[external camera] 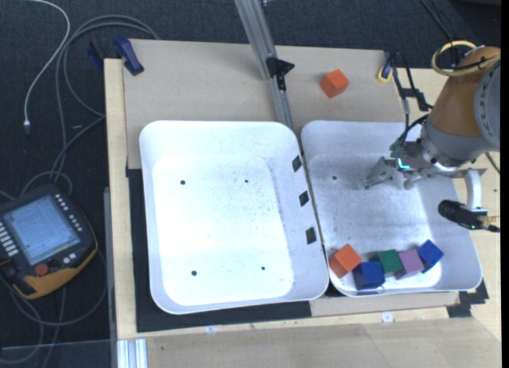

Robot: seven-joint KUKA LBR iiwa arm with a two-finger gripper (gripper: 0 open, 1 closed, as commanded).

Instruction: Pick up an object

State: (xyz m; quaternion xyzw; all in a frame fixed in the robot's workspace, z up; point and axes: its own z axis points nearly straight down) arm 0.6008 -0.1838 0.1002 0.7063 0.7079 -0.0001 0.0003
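Blocks (387, 263) clustered along right bin (350, 152) near edge; gripper (391, 173) above bin centre, fingers spread, grasping nothing.

Speckled matt white plastic bins (215, 140) sit on a pale wooden bench (199, 80).

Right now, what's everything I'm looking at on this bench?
White bins: 2, side by side, left bin, right bin.
Blocks in right bin, near edge: 5, orange, dark blue, green, purple, blue.
Orange block on bench: 1, beyond the bins.
Handheld control pad: 1, grey and orange, left of bench.
Robot arm: 1, grey with orange band, fingers spread above right bin, holding nothing.
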